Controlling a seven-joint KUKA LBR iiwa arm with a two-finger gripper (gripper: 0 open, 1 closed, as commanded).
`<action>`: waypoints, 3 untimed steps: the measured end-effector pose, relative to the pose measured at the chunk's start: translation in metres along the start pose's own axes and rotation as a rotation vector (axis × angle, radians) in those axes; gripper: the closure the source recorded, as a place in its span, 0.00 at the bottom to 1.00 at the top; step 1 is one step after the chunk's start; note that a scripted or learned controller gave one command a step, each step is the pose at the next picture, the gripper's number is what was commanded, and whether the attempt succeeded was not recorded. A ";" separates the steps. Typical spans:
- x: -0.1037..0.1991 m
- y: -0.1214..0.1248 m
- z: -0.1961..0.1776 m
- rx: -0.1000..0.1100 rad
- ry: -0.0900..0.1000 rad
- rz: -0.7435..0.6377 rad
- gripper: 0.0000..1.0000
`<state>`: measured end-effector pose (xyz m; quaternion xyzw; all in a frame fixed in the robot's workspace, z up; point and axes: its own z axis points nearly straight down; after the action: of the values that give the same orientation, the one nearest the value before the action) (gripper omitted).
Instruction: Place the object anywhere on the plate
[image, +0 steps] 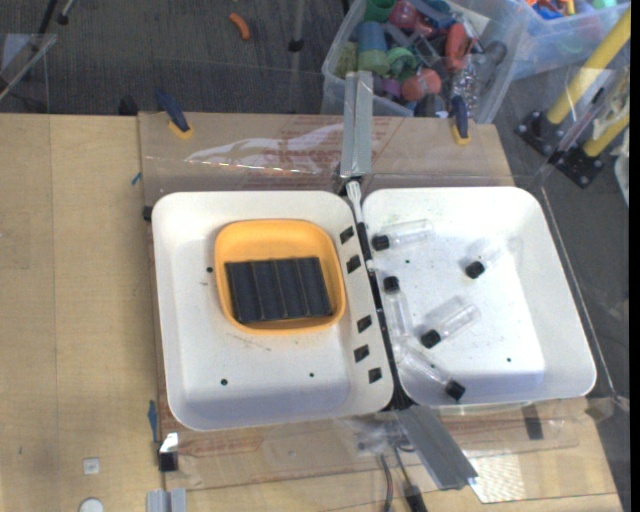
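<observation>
Camera view from above has the dark ribbed block (278, 290) lying flat on the orange plate (240, 240), well inside its rim and covering most of its floor. The plate sits in the left bin (190, 380), toward the far side, with bare white floor all round it and most on the near side. How the gripper's jaws stand I cannot tell.

The right bin (525, 350) touches the left one along a seam marked by small black tabs (362, 324). Clear vials with black caps (445, 325) lie scattered in it, several close to the seam. Both bins rest on a wooden bench (70, 300). Beyond the far edge stands a clear tub of coloured toys (430, 50).
</observation>
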<state>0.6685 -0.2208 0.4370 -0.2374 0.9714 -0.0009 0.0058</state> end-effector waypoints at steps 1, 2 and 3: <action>0.000 0.000 0.000 -0.001 0.000 -0.358 1.00; 0.000 0.000 0.001 -0.003 -0.001 -0.774 1.00; 0.000 0.000 0.001 -0.004 -0.001 -1.062 1.00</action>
<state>0.6682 -0.2210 0.4362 -0.6967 0.7173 -0.0016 0.0046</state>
